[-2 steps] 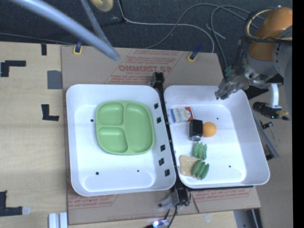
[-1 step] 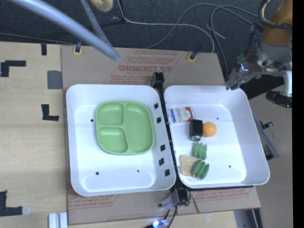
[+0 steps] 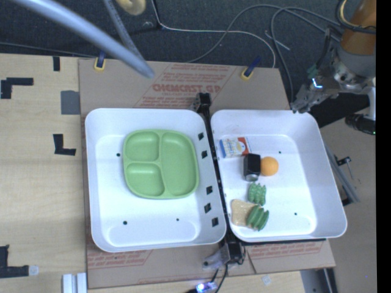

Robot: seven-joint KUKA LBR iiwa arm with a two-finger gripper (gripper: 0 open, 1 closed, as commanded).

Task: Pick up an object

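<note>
cardboard (image 3: 183,81) printed "chemcast gp", green tray (image 3: 161,163), small blue-and-red packet (image 3: 234,146)

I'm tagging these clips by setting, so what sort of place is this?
Most likely a robotics lab bench set up for pick-up trials: two white bins sit side by side on cardboard, a grey robot arm reaches in from the right, and loose cables trail across the dark floor behind.

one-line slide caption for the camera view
Arm parked past the right bin of small items; green divided plate in the left bin.
</note>
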